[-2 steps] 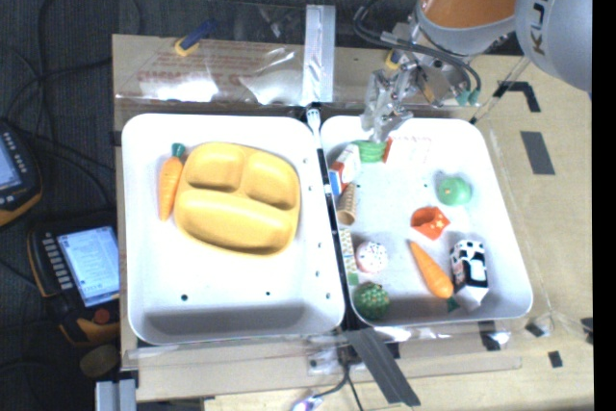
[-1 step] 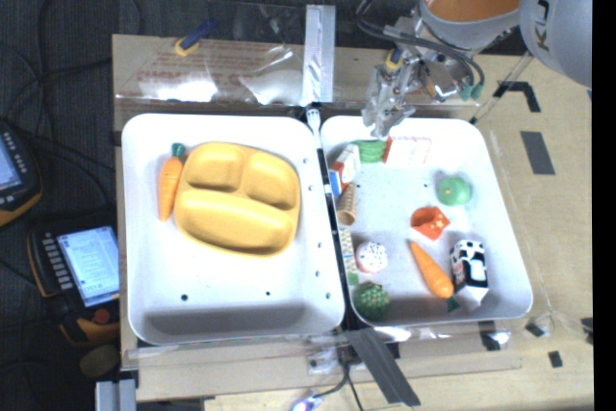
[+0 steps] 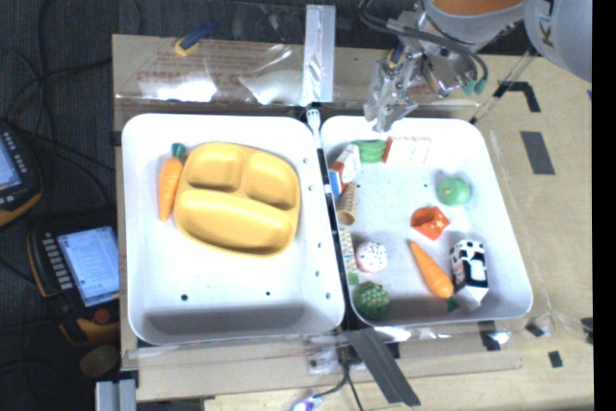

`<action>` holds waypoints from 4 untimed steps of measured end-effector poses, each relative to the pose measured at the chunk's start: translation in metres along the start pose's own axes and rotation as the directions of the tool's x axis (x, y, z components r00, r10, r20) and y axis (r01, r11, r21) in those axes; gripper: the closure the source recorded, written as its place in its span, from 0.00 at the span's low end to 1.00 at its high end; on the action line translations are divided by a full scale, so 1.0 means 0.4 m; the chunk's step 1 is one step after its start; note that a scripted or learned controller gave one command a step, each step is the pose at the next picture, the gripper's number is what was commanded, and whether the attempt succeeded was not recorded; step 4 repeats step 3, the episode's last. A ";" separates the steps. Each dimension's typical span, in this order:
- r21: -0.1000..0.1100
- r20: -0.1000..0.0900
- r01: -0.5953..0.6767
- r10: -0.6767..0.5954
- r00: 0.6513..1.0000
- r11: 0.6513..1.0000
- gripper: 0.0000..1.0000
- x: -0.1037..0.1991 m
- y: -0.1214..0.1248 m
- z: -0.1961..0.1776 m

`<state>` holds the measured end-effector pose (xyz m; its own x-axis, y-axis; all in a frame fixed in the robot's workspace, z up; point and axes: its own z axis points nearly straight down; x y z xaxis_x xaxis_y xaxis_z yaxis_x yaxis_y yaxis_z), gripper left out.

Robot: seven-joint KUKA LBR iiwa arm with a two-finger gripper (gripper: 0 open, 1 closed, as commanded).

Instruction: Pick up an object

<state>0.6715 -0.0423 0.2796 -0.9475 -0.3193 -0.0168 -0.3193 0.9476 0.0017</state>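
Above the right bin's (image 3: 500,207) far rim hangs the gripper (image 3: 388,111); whether its fingers are parted, I cannot tell.

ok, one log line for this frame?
phase: approach | grey two-finger pincer: above far rim of right shallow white bin | holding: nothing seen | nearest: green box

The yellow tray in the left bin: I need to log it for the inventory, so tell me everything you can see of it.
The yellow tray is a glossy, plastic-looking dish with rounded corners, split into three compartments: two smaller ones on the far side, one long one on the near side. It lies flat, open side up, slightly turned, in the far half of the left bin. A toy carrot lies along its left edge, close or touching.
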 end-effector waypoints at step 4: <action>-0.001 -0.014 0.241 -0.241 0.970 0.971 1.00 0.218 0.118 0.086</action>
